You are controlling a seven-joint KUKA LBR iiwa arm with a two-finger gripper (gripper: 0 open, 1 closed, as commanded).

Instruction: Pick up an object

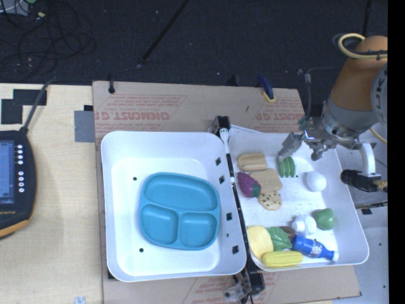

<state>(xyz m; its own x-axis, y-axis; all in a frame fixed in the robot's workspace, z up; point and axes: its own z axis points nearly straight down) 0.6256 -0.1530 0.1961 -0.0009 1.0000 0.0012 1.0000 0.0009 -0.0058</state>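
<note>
End effector (308, 145), fingers spread, over right bin's (358, 228) upper edge beside green toy (288, 166); clutter below.

A robotics lab: plywood bench (57, 106), teach pendant (12, 176), loose cables (38, 18), white bins (120, 163) of toy food.

Two white bins: left bin (120, 170) and right bin (354, 233). One blue divided tray (179, 209). One cookie (270, 200). One white egg (315, 182). One corn cob (282, 258). One blue bottle (314, 247). One purple eggplant (248, 184).
</note>
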